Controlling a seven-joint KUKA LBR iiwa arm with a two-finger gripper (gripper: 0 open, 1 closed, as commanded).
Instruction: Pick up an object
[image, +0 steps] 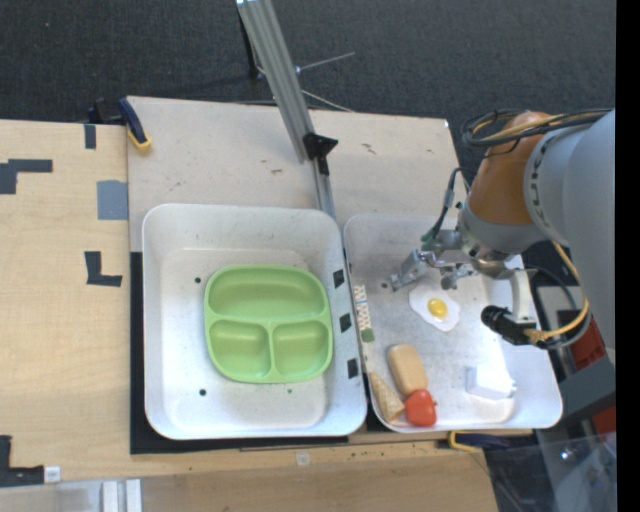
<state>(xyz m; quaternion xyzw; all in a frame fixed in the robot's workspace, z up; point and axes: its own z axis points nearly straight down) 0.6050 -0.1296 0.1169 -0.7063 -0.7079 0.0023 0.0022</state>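
Note:
The right bin holds a fried egg toy near its middle, a tan bread piece below it, a red tomato at the front edge and a brown wedge beside the tomato. A pale white object lies at the front right. My gripper hangs low over the upper part of the right bin, just above and left of the egg. Its fingers are spread with nothing between them.
The left bin holds a green divided plate. A metal pole slants in from the top to the bins' divider. The arm's grey body and black cables cover the right bin's right side.

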